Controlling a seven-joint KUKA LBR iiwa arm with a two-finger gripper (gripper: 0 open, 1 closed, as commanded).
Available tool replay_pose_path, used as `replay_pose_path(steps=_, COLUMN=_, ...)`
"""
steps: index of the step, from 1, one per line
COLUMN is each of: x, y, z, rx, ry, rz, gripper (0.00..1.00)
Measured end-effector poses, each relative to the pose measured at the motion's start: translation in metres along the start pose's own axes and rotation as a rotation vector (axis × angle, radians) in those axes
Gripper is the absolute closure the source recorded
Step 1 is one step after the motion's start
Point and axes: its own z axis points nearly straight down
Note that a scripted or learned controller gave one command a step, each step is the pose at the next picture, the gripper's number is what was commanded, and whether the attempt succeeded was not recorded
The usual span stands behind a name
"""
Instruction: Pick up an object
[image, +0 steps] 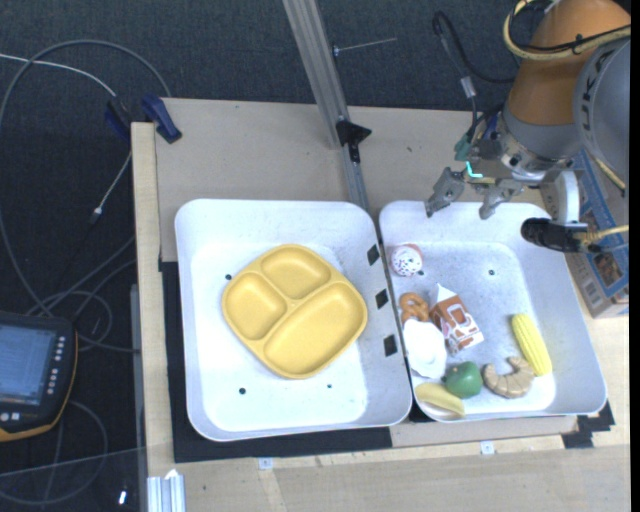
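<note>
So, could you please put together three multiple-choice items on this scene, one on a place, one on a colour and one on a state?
1. Where does the yellow divided plate lie?
A. In the left bin
B. In the right bin
C. On the bare bench

2. What colour is the corn cob?
A. Red
B. Yellow
C. Blue

3. How does the gripper stand?
A. Shut on the corn cob
B. Shut on the plate
C. Open, holding nothing, above the right bin's far rim

Answers:
1. A: the plate sits in the middle of the left bin, apart from the toy food.
2. B: the cob by the right bin's right wall is plainly yellow.
3. C: its two fingers are spread with only the bin's rim and bench showing between them.
</note>
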Motion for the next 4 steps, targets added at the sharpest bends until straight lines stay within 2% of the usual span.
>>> replay_pose_path(steps=2, x=0.009, y=-0.005, z=0.098, rx=0.006, ry=0.001, rz=0.001, gripper=0.0)
replay_pose_path(steps=3, x=0.01, y=-0.005, z=0.125, rx=0.004, ry=0.0, rz=0.001, gripper=0.0)
replay_pose_path(steps=4, x=0.01, y=-0.004, z=0.111, rx=-0.002, ry=0.0, rz=0.001, gripper=1.0)
